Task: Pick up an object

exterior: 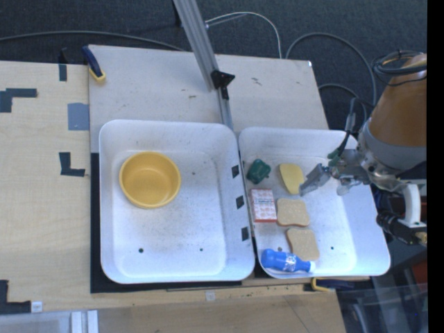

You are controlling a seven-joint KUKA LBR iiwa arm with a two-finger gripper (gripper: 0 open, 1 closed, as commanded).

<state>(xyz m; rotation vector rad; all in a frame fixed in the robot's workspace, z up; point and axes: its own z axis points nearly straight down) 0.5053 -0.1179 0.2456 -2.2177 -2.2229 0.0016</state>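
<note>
The right bin [361, 248] holds a dark green piece [259, 170], a yellow wedge [292, 177], a red and white box [263, 205], two tan bread slices [293, 212] [303, 243] and a blue bottle [284, 261] lying at the front rim. My gripper [327, 184] hangs low over this bin, just right of the yellow wedge. It is open with nothing between its fingers. One grey finger [314, 179] points toward the wedge.
A yellow bowl [150, 179] sits in the left bin [201, 241]. A grey pole [201, 37] slants up from the bins' shared back edge. Cables run behind the right bin. The arm's bulk [399, 127] hangs over the right bin's right side.
</note>
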